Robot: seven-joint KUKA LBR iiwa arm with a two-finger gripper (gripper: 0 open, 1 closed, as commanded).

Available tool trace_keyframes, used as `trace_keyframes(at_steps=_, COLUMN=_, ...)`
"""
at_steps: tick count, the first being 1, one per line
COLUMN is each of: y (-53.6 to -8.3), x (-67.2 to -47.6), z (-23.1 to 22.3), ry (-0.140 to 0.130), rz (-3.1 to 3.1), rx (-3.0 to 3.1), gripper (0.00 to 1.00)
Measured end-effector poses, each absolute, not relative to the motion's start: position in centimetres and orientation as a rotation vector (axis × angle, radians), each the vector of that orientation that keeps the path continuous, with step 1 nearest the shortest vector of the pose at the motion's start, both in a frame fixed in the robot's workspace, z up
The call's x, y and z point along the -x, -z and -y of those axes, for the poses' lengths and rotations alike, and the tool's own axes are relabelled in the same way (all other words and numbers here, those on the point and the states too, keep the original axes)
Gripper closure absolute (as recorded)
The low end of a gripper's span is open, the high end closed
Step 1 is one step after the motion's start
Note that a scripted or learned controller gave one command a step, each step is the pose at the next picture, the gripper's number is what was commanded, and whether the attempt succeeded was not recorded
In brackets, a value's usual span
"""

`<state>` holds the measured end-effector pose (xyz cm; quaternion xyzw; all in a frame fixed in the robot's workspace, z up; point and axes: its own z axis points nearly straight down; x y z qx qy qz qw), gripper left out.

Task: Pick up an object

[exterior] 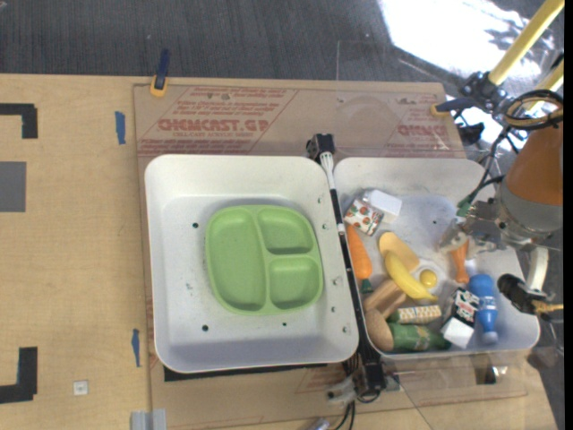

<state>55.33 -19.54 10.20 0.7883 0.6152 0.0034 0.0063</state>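
Camera view: no object has been lifted, the gripper (pixel 466 231) being positioned low over the right bin (pixel 421 173) beside the toy carrot (pixel 460 261), its closure undeterminable, while all items remain in that bin.

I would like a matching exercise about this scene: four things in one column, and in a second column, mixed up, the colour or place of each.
Things
1. plate
2. banana
3. carrot
4. bottle

Colour or place
A. blue, near the right bin's right wall
B. orange, beside the divider between the bins
C. green, alone in the left bin
D. yellow, in the middle of the right bin

Pairs: 1-C, 2-D, 3-B, 4-A
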Motion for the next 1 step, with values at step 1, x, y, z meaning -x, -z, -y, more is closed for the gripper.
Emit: trace_keyframes(at_steps=1, y=-19.54, x=-57.24, z=6.15, ry=-0.012, rz=-2.137, rx=-2.301, gripper=1.0)
